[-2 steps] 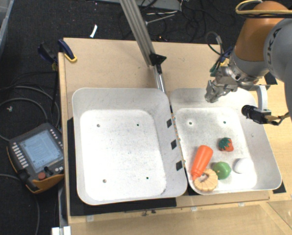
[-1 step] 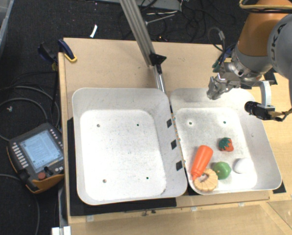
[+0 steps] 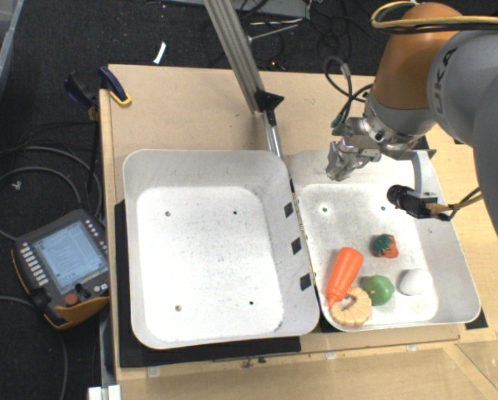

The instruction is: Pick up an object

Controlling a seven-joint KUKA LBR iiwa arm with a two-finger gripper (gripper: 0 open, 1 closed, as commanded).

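Note:
The right white bin (image 3: 346, 214) holds an orange carrot (image 3: 344, 273), a small red fruit with a green top (image 3: 385, 246), a green round piece (image 3: 379, 289), a white egg-shaped piece (image 3: 413, 282) and a tan round piece (image 3: 352, 308). All of them lie toward the bin's near side. My gripper (image 3: 341, 167) hangs over the bin's far left corner, well apart from these pieces. Nothing shows in its grasp.
The left white bin (image 3: 133, 223) sits beside the right one, and their rims meet at black clips (image 3: 298, 244). A slanted metal pole (image 3: 242, 52) crosses the bench's far side. A teach pendant (image 3: 62, 261) lies off the bench to the left.

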